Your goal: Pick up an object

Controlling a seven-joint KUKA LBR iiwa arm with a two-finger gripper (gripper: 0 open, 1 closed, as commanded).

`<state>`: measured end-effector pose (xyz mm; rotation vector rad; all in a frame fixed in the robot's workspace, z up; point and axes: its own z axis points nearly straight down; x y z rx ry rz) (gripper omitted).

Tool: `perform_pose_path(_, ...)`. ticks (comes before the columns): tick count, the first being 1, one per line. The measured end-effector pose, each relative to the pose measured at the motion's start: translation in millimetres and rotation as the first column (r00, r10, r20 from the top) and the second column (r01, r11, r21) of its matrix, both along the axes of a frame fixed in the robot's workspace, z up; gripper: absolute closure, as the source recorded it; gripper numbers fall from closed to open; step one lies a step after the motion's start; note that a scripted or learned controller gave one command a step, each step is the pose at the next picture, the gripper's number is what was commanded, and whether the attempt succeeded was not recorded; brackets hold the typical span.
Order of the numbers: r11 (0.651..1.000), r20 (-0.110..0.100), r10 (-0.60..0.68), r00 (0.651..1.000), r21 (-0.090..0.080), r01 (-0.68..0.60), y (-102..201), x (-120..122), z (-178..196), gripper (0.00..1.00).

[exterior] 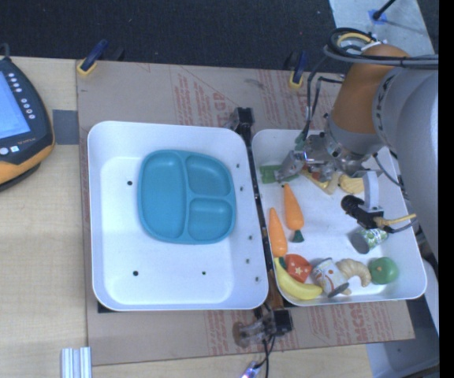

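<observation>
**A:** So where are we with this one? We see the arm (369, 93) reaching in from the right, with the claw (310, 160) down at the far end of the right bin (416, 278), low over the toys there.

**B:** Yeah, looks to us like the approach step, nothing lifted yet. Honestly we can't tell whether the claw is released or clenched, the wrist hides that bit, and we can't see anything between its tips.

**A:** What's it going for, then? Nearest thing we can make out is the upper toy carrot (292, 206), just below the claw. There's a second carrot (277, 232) beside it, closer to the divider.

**B:** Could also be the yellowish piece (351, 183) tucked under the wrist, hard to say what that is. The rest of the pile is well apart at the near edge: banana (294, 286), a red tomato-ish thing (297, 267), a green round fruit (383, 270).

**A:** And the left bin (113, 211) just has the blue divided plate (186, 195) sitting in the middle.

**B:** So our guess for the next move: settle over one item, probably that upper carrot, close across its narrow width, then lift straight up. It lies at a slant, so the claw needs to line up with it or it'll skid off.
</observation>
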<state>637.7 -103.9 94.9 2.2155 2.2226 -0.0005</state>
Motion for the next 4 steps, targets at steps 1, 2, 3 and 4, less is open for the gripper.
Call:
perform_pose_path(1,1.0,-0.013,-0.001,1.0,-0.003,0.001,3.7,17.2,-0.8,0.0)
perform_pose_path(2,1.0,-0.013,0.0,1.0,-0.002,0.0,3.3,17.3,-0.8,0.0)
perform_pose_path(3,1.0,-0.012,0.004,1.0,-0.003,-0.004,3.0,18.4,10.9,1.0)
perform_pose_path(4,1.0,-0.006,-0.001,1.0,0.004,0.001,28.8,-50.6,97.4,1.0)
